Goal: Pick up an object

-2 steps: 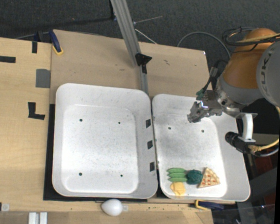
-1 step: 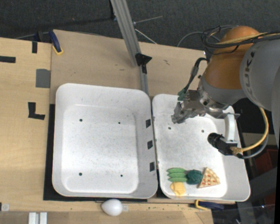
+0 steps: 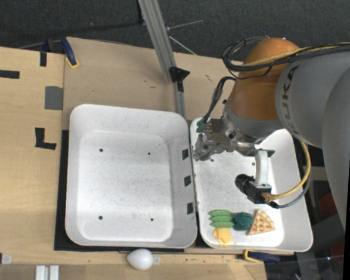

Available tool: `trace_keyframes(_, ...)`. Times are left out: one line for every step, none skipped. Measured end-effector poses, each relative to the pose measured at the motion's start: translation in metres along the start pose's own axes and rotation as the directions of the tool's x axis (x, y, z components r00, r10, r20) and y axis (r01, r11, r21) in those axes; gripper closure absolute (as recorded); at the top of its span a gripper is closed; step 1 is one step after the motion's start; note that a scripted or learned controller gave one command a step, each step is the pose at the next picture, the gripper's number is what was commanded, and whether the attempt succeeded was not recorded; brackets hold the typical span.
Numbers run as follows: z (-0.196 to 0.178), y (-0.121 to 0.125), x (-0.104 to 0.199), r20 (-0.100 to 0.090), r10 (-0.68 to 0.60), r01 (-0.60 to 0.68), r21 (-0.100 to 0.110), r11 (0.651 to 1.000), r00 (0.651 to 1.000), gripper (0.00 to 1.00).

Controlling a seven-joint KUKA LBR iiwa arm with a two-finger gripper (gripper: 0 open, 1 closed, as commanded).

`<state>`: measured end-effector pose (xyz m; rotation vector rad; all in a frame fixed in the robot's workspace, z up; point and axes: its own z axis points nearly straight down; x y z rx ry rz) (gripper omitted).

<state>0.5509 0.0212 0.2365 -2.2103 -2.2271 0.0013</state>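
Note:
My gripper [image 3: 203, 148] hangs over the upper left part of the right bin [image 3: 295, 234], close to the wall between the two bins. Below it, at the bin's near edge, lies a small cluster of toy items: a green ribbed piece [image 3: 220, 216], a dark teal piece [image 3: 242, 219], a yellow piece [image 3: 222, 234] and a pizza slice [image 3: 262, 223]. The gripper stands well apart from that cluster, and I see nothing between its fingers. The arm's orange band and grey wrist hide the upper middle of the right bin.
The left bin [image 3: 78, 159] sits beside the right one. A white egg-shaped object [image 3: 140, 259] lies on the bench in front of the bins. A slanted metal pole [image 3: 163, 46] rises behind the bins. A black camera module [image 3: 248, 187] with a cable hangs off the wrist.

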Motion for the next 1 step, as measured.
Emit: trace_keyframes(-0.003, -0.0043, 0.0529, 0.0, 0.0, 0.0, -0.001, 1.0, 1.0, 1.0)
